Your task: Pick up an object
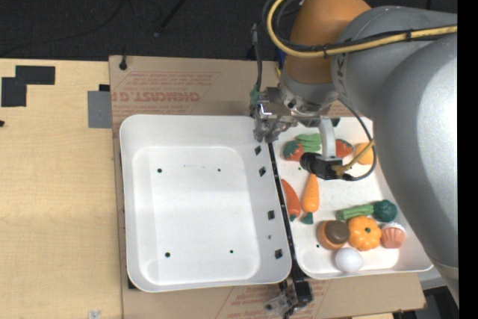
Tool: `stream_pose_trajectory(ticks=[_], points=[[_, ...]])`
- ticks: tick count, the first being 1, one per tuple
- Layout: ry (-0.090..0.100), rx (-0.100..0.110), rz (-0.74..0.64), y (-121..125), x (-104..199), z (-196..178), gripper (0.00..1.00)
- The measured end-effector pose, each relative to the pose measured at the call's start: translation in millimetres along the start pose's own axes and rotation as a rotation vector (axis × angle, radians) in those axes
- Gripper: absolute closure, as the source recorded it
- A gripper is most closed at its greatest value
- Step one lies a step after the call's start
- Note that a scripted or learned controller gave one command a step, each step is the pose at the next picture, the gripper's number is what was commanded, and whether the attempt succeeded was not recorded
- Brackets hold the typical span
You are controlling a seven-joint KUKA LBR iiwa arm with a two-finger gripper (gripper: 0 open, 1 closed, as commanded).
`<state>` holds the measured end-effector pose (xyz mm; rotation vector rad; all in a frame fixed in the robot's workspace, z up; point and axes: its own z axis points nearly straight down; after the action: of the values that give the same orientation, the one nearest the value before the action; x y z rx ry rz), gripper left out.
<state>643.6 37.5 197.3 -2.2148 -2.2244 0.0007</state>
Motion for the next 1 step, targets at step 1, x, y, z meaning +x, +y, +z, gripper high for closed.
stream_pose_trajectory(ticks=[1], points=[[0.000, -0.001, 0.001, 0.2, 38.8, -27.5, 1.00]])
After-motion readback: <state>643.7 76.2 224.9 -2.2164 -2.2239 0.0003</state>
